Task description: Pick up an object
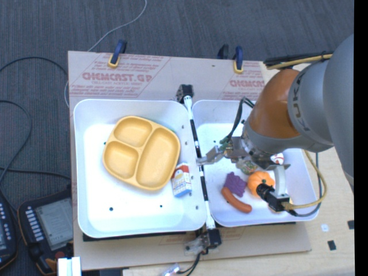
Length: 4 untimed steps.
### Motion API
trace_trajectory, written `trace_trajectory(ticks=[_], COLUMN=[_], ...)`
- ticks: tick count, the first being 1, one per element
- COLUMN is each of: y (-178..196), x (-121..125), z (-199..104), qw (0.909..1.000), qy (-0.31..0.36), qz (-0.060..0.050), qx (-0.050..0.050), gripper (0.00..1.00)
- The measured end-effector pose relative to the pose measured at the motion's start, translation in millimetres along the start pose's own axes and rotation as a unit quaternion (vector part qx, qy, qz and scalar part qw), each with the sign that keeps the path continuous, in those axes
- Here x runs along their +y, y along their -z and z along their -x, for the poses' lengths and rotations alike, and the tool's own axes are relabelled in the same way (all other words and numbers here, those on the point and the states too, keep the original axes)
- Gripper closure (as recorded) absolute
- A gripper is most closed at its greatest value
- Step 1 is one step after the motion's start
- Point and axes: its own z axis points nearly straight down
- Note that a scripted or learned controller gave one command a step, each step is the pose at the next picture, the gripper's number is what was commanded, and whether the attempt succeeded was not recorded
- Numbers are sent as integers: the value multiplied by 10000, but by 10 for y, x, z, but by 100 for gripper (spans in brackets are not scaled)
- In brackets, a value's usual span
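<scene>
Purple grape bunch (234,184), knobbly, small.

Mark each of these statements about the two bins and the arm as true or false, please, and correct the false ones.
1. The yellow divided plate lies in the left bin. True.
2. The purple grapes lie in the left bin. False: they are in the right bin, next to the orange fruit.
3. The hot dog lies in front of the purple grapes, nearer the bottom edge of the view. True.
4. The small milk carton sits on top of the yellow divided plate. False: it stands beside the plate, on the bin floor near the divider.
5. The arm reaches over the right bin. True.
</scene>
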Motion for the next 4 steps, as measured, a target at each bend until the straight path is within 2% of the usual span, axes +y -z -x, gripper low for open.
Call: trace_trajectory(ticks=[4], y=[-15], x=[-5], z=[35], qw=[10000], qy=[-14], qz=[6], qx=[-22], gripper=[0])
